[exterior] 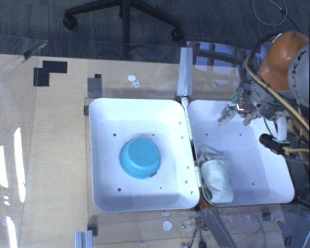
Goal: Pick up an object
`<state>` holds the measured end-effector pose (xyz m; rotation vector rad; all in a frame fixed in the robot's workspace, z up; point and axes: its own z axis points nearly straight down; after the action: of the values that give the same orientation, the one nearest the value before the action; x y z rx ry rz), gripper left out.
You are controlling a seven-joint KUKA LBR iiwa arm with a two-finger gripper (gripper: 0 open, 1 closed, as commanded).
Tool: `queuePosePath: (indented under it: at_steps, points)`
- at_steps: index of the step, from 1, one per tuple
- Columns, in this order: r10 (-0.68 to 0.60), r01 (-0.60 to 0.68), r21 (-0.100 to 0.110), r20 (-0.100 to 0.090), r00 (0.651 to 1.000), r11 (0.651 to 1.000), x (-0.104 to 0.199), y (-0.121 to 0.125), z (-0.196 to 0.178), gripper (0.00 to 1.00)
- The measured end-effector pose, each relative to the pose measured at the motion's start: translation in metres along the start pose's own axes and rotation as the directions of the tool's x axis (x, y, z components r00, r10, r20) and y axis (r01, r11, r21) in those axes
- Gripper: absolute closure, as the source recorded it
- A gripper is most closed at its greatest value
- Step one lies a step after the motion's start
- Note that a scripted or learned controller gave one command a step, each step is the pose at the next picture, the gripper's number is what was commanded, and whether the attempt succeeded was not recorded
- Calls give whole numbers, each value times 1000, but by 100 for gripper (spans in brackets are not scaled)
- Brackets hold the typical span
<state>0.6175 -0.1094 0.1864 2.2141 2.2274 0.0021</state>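
A blue bowl (pixel 140 158) lies upside down in the middle of the left bin (pixel 104 121). A crumpled white cloth (pixel 214 175) rests against the left wall of the right bin (pixel 256 160), near its front. My gripper (pixel 236 115) hangs over the back of the right bin, up and to the right of the cloth and well apart from it. Its two fingers are spread, and nothing sits between them.
A metal divider rail (pixel 185 72) runs back from the seam between the bins. Cables and a black fitting (pixel 271 141) of the arm crowd the right bin's right side. A chair base (pixel 123 14) stands on the floor behind the bench.
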Motion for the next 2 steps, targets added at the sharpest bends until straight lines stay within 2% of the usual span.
queuePosePath:
  at_steps: [1, 2]
  points:
    - [-5, 5, -5, 0, 1000, 1000, 2, 2, -11, 100]
    - [-69, 69, -5, 1, 998, 998, 52, 25, -111, 100]
